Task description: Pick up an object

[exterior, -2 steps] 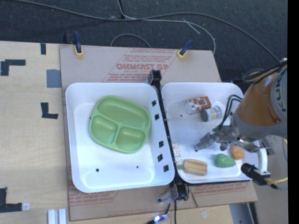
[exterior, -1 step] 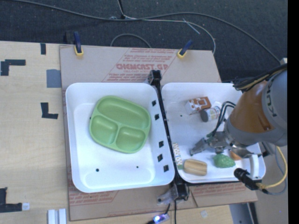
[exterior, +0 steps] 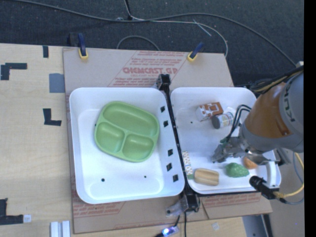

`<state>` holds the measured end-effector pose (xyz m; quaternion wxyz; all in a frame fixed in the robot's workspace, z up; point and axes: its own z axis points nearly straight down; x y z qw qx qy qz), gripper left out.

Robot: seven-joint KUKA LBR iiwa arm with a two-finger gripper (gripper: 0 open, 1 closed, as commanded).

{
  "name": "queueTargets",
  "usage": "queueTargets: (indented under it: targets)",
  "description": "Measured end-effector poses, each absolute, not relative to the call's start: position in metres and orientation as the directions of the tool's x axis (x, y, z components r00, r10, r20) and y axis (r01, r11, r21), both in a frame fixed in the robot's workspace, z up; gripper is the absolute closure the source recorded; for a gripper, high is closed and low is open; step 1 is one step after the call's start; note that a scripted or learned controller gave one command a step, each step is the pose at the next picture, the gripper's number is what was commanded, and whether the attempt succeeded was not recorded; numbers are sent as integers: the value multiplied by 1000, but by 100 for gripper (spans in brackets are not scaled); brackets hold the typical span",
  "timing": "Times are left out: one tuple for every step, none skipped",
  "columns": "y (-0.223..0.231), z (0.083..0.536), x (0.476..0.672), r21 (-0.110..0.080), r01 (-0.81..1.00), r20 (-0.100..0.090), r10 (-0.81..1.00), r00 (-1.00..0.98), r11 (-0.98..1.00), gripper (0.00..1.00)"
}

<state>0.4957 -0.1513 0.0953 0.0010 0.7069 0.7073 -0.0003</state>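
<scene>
Bins sit side by side, split by a black divider (exterior: 171, 132), the landmark used below. Left of the divider, a green sectioned plate (exterior: 127, 131) lies flat in the left bin (exterior: 79, 147), apart from the pick area. Right of the divider, the right bin (exterior: 197, 95) holds the candidates: a small bottle (exterior: 215, 113) toward the far wall, a tan block (exterior: 206, 176) and a green lump (exterior: 236, 170) toward the near wall. The gripper (exterior: 222, 153) hangs low over the bin floor between them, just beside the lump; its state cannot be determined, and nothing is visibly grasped.

Red "CHEMCAST GP" on cardboard sheet (exterior: 148, 68)
</scene>
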Motion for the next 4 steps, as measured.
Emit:
queueTargets:
  targets:
    - [-142,141,494,1,1000,1,1000,-2,2,100]
    - [-148,193,486,2,1000,-1,1000,-1,1,100]
    - [-147,228,487,3,1000,0,1000,-2,2,100]
    - [-103,226,498,0,1000,1,1000,-6,6,100]
